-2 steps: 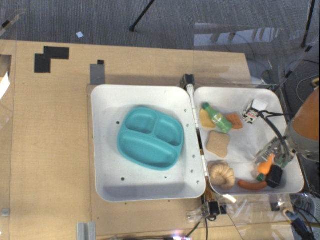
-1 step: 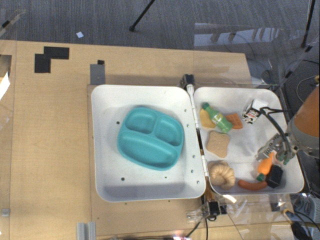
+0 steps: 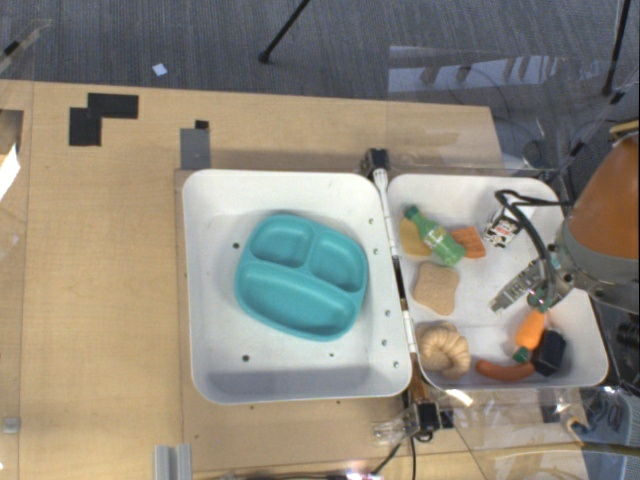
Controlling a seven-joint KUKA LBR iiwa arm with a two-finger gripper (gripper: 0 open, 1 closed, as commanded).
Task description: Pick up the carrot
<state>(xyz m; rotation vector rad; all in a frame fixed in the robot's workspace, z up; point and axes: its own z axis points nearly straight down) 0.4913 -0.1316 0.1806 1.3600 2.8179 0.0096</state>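
Carrot: right bin, near-right, orange end tilted up at your tool | tool: directly over that end, grip unclear, cannot tell | black block touches the carrot, crowding your approach.

Wooden bench bears 2 white bins.

Two bins side by side on the bench. In the left bin, a divided plate near the middle. In the right bin: bottle toward the far-left corner, cracker just before it, croissant at the near-left corner, carrot by the near-right corner, sausage along the near edge.
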